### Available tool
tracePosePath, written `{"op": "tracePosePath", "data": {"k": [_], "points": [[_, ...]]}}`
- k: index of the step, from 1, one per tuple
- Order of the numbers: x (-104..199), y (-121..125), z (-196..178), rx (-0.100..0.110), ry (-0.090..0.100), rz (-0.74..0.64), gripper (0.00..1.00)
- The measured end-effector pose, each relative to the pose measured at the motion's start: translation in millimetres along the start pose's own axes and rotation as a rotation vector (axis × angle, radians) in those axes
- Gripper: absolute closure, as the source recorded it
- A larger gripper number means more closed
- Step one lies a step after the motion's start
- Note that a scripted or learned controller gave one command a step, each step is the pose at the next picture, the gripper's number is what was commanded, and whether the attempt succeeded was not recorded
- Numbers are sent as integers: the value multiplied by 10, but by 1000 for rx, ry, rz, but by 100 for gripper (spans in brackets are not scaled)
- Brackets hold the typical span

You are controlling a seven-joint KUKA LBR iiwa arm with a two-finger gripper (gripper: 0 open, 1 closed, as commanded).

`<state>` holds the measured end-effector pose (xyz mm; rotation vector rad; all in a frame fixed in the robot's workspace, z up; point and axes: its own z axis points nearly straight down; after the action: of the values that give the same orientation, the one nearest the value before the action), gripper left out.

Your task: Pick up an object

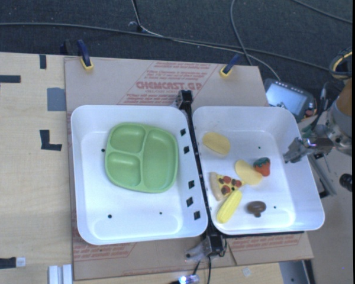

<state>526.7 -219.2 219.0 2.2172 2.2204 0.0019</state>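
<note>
Gripper [297,149] seen at right bin's [284,218] right rim, arm cut off by frame edge, finger state not discernible, small brown item [256,207] hard to identify.

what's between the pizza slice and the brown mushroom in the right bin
The yellow corn cob lies between the pizza slice and brown mushroom, seen in the camera view.

You view from one fixed camera above the bench [23,158], angled down on both white bins [89,218], at moderate range.
</note>
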Motion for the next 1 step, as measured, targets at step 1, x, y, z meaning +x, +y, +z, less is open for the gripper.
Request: {"op": "tracePosePath", "data": {"k": [1], "points": [[626,98,-53,3,4,-6,100]]}}
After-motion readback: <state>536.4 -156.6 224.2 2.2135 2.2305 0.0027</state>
